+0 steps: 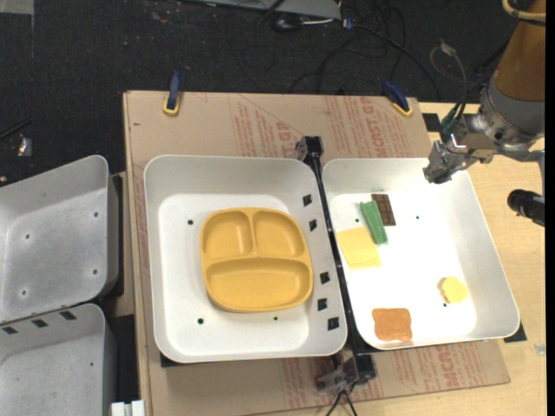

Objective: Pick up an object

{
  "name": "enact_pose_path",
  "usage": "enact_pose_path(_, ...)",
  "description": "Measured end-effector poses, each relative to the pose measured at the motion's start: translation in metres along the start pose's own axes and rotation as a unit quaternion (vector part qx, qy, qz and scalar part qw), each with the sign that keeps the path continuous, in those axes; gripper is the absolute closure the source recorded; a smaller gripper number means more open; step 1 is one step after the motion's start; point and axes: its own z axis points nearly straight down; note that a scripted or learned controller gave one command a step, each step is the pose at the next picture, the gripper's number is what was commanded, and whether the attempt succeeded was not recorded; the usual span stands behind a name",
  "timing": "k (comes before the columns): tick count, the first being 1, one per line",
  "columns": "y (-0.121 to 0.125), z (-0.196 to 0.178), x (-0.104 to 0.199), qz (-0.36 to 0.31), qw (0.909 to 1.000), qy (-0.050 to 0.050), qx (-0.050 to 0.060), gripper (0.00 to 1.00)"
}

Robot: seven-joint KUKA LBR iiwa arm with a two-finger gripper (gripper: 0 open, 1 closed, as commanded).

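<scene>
The right bin holds several small items: a green stick lying against a brown bar, a pale yellow square, an orange-brown square near the front, and a small yellow block. My gripper hangs over the bin's back right corner, well apart from all of them. Nothing shows between its tips.
A yellow divided plate lies in the left bin. A black divider runs between the bins. Spare white bins sit off the bench at left. Cables cross the dark floor behind.
</scene>
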Motion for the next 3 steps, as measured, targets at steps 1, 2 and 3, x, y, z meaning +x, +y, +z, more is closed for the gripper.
enact_pose_path(1, 0.001, 0.003, 0.0, 0.0, 1.0, 0.0, 0.002, 1.0)
enact_pose_path(2, -0.006, 0.015, 0.058, -0.002, 1.0, 0.001, 0.004, 1.0)
enact_pose_path(3, -0.017, 0.015, 0.108, -0.002, 1.0, 0.001, 0.004, 1.0)
